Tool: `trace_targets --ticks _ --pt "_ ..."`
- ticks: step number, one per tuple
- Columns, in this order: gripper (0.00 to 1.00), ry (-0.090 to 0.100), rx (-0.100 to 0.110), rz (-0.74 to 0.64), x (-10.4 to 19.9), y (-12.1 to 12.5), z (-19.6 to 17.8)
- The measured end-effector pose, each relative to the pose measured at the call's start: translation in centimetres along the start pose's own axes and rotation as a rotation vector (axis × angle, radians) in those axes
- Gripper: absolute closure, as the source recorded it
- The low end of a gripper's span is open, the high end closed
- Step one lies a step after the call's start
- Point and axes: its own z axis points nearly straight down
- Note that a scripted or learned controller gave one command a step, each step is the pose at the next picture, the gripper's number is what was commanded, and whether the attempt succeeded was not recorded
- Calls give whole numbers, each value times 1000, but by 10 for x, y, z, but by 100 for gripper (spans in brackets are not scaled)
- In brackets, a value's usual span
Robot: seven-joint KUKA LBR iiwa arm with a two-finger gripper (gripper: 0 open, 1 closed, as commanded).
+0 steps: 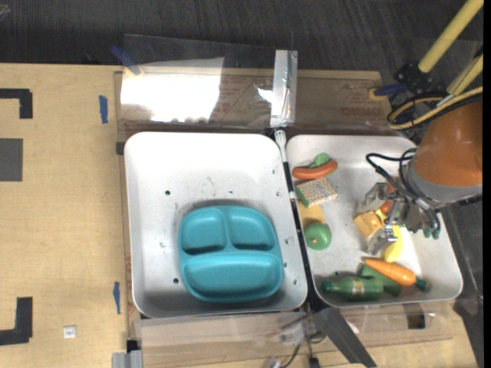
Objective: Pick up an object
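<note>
The right bin (453, 278) is the stock of candidates: a toy carrot (389, 271) and green bottle (357, 287) lie along its near wall, a green apple (317, 235) and a waffle-patterned block (317, 192) sit beside the divider, with a hot dog (314, 169) above. The left bin (146, 205) carries a teal divided tray (229, 253), probably a drop-off place. The end effector (390, 222) is low in the right bin, over a yellow piece (370, 222) that it seems to be going for; whether it is clenched or released I cannot tell, as the clutter hides it.
</note>
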Motion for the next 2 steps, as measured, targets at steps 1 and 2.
trace_targets --ticks 1,2 --pt "100 -13 2 -1 -4 1 -13" --pt "0 -11 2 -1 -4 1 -13"
